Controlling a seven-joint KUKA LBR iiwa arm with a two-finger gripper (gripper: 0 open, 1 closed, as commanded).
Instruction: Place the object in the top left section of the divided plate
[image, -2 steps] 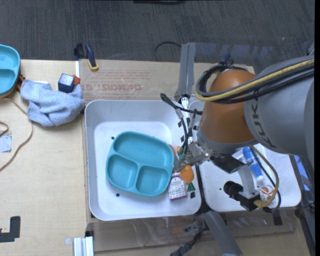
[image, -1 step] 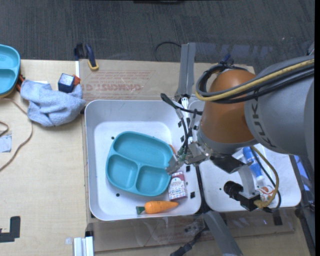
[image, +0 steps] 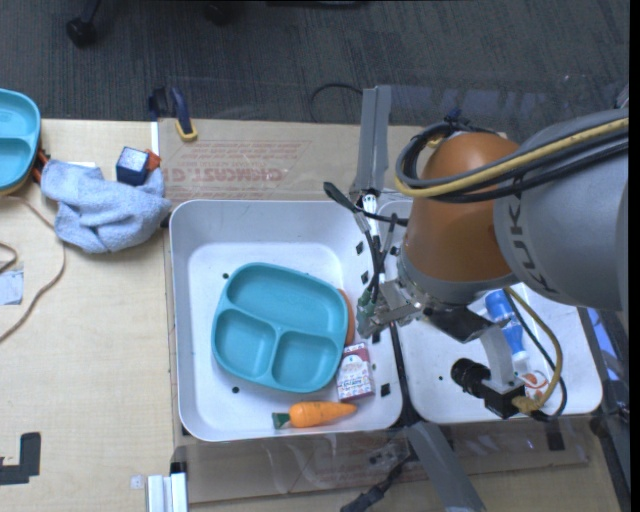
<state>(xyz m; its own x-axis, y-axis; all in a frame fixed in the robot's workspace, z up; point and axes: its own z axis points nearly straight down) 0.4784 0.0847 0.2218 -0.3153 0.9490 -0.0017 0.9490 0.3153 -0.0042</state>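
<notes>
while the arm (image: 500, 200) leans over the seam between the bins, its gripper (image: 375, 310) sits by the blue divided plate (image: 280, 328); i can't tell its state. carrot (image: 318, 413) lies below the plate, near a small packet (image: 354, 372)

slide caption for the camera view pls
Arm over two bins; divided plate, carrot and packet in left bin.

We saw a crumpled grey cloth (image: 102, 206) on the wooden bench (image: 80, 350), left of the bins, with a small dark blue box (image: 133, 164) just beside its upper edge. A light blue dish (image: 14, 135) sat partly cut off at the far left edge.
</notes>
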